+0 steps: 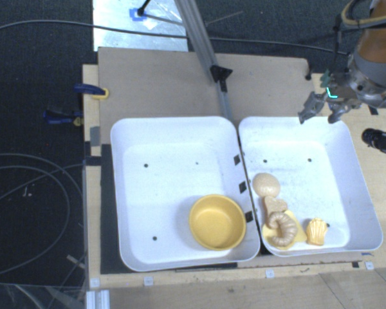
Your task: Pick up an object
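The gripper (322, 111) hangs over the far rim of the right bin (357, 172), its fingers spread apart with nothing between them. Well below it, toward the bin's near edge, lie an egg (266, 185), a pastry (282, 229) and a small shell-shaped cake (316, 231). Lower left, in the left bin (135, 172), sits a yellow bowl (217, 221).

A single fixed camera is looking down at a slant from above the bench (180, 82), taking in both white bins (135, 140), with surrounding dark floor (32, 44) showing at left.
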Tool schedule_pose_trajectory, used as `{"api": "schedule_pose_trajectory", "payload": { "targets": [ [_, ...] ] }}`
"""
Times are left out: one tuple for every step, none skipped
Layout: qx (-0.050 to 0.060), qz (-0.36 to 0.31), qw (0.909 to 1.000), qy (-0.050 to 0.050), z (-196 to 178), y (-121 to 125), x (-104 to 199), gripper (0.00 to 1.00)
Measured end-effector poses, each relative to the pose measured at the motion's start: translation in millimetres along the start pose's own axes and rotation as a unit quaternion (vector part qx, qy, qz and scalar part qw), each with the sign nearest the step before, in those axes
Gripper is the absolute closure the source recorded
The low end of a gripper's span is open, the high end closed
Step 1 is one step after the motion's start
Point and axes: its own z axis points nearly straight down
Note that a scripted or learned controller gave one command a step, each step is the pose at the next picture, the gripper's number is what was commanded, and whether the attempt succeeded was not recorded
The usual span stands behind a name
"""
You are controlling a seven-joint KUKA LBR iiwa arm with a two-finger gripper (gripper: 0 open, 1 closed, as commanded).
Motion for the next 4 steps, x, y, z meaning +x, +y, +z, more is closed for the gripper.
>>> {"api": "schedule_pose_trajectory", "payload": {
  "targets": [
    [-0.001,0.000,1.0000,0.000,-1,0,0,0.00],
    [0.001,0.001,1.0000,0.000,41,2,2,0.00],
    [0.001,0.001,1.0000,0.000,85,0,10,0.00],
    [0.001,0.001,1.0000,0.000,127,-3,12,0.00]
  ]
}}
